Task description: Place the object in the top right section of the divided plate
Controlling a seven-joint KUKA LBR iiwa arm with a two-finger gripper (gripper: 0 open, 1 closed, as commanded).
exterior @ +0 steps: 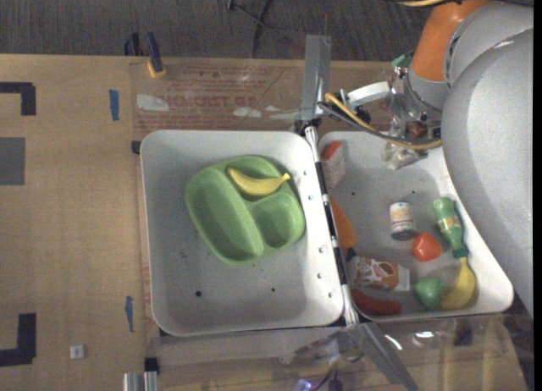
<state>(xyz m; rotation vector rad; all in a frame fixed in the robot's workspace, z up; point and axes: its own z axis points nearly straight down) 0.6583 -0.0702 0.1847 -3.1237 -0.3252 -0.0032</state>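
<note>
A green divided plate (241, 212) lies in the left white bin (169, 279). A yellow banana (258, 182) rests in the plate's top right section, its tip at the plate's rim. My gripper (398, 155) hangs over the far end of the right bin (487, 296), well to the right of the plate. Nothing shows in its grasp.
The right bin holds a small can (401, 218), a green bottle (447, 224), a red fruit (426, 247), a second banana (462, 288), a green item (429, 293), a carton (378, 273), a red chili (378, 304) and an orange carrot (343, 225). The grey arm (495, 144) covers that bin's right side.
</note>
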